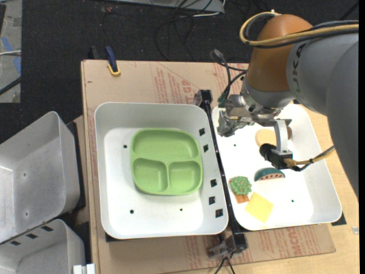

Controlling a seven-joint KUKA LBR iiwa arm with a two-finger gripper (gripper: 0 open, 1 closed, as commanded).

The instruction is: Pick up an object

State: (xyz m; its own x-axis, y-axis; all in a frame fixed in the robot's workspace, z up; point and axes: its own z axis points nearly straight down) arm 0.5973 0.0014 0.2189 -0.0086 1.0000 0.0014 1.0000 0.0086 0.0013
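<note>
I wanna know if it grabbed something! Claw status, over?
Claw over right bin, far-left corner, no toy seen in it. Broccoli, watermelon slice, yellow square lie nearer. Nothing blocking.

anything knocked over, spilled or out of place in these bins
Nothing stands out. The green divided plate lies flat in the left bin. The watermelon slice, green leafy toy and yellow square lie apart from each other inside the right bin.

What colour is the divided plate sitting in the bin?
The plate is plain light green, clearest in the camera view.
</note>
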